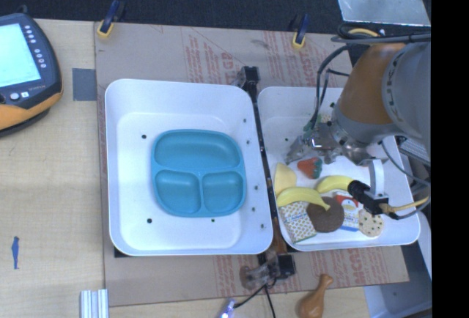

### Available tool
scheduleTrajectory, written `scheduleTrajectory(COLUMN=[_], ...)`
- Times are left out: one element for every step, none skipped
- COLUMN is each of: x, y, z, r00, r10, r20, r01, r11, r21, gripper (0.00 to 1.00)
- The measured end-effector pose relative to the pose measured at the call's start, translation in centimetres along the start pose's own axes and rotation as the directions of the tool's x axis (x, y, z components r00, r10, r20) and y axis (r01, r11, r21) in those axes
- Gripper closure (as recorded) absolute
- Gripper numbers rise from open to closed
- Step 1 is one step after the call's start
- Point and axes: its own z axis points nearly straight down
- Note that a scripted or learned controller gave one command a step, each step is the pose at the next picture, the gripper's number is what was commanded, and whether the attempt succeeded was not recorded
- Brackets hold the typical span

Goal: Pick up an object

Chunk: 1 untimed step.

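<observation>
The nearest candidate is a small red and green piece, perhaps a toy strawberry (pixel 310 165), lying in the right bin (pixel 278 108) directly under the gripper (pixel 316 146), touching or almost touching it; whether anything sits between its tips cannot be told, so whether it is released or clenched cannot be told either. Just beyond, toward the bin's near edge, crowd yellow bananas (pixel 302 196), a brown disc (pixel 325 216) and a patterned packet (pixel 295 221). A good pick means dropping straight onto the red piece, centred, clear of the bananas, then lifting slowly. Far to the gripper's other side, the left bin (pixel 124 163) holds a blue divided plate (pixel 198 171)
</observation>
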Motion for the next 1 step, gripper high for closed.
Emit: scheduleTrajectory(x=[-0.51], y=[1.31], z=[-0.03], r00=[1.000], r10=[0.001], r20=[-0.001], r01=[-0.001], r11=[1.000], r21=[-0.004], gripper=[0.00])
